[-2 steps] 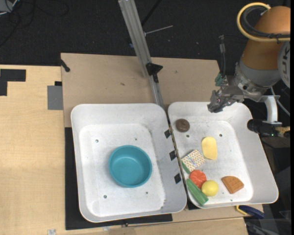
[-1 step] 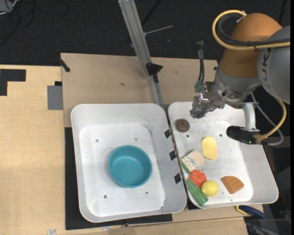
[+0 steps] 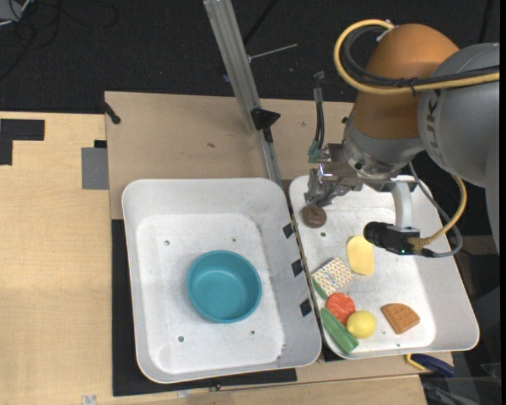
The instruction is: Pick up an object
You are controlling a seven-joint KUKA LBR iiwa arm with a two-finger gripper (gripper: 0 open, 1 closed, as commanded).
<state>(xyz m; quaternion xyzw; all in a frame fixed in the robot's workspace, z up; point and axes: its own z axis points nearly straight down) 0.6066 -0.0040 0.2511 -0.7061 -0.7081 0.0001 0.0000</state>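
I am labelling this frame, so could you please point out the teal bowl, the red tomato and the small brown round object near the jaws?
teal bowl [image 3: 224,286], camera view, inner floor of the bowl.
red tomato [image 3: 341,305], camera view, its top.
brown round object [image 3: 314,217], camera view, its middle.

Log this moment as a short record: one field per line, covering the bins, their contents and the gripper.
left bin: holds one teal bowl, upright
right bin: holds several small items
far end of right bin: small brown round piece
middle: yellow block and checkered cracker
near end: red tomato, yellow ball, green stick, brown bread slice
gripper: over the far end of the right bin, right above the brown piece
grasp: cannot tell whether anything is held
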